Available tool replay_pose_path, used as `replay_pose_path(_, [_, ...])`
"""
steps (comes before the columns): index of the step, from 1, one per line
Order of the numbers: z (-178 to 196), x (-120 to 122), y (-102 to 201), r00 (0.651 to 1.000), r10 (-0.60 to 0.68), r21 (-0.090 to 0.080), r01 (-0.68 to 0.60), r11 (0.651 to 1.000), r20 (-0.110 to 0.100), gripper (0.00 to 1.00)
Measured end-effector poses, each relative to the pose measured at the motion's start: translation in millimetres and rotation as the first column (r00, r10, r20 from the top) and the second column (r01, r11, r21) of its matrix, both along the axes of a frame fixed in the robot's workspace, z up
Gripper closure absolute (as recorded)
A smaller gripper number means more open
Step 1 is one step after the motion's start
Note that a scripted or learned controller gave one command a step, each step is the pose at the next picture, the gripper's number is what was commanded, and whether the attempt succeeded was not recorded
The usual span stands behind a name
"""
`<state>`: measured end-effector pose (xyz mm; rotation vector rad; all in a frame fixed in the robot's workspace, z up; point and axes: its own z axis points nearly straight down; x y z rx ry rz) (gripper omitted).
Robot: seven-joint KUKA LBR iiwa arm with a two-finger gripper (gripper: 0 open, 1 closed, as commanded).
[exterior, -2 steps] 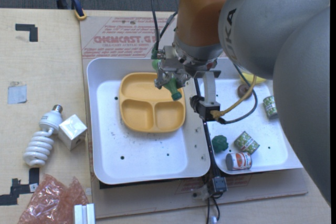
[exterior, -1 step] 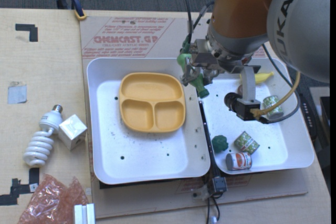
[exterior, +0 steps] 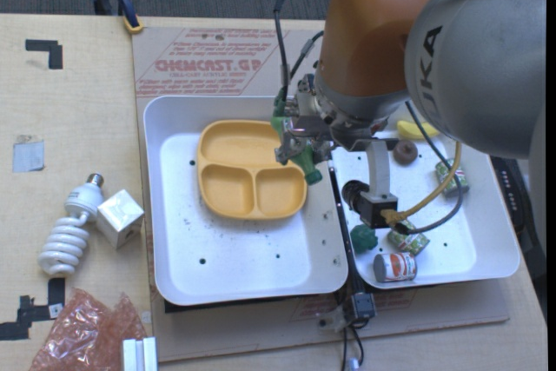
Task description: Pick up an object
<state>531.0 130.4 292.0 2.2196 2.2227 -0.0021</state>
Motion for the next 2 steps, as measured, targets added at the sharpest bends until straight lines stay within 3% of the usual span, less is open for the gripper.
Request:
replay_pose_path(1, [-12, 41, -33, 1.000, -0.004, -0.001, 0.004, 1.000, 0.000, 1.00])
replay_pose_path(2, [-4, 17, 6, 1.000, 0.000, 0.000, 0.000, 1.000, 0.000, 1.00])
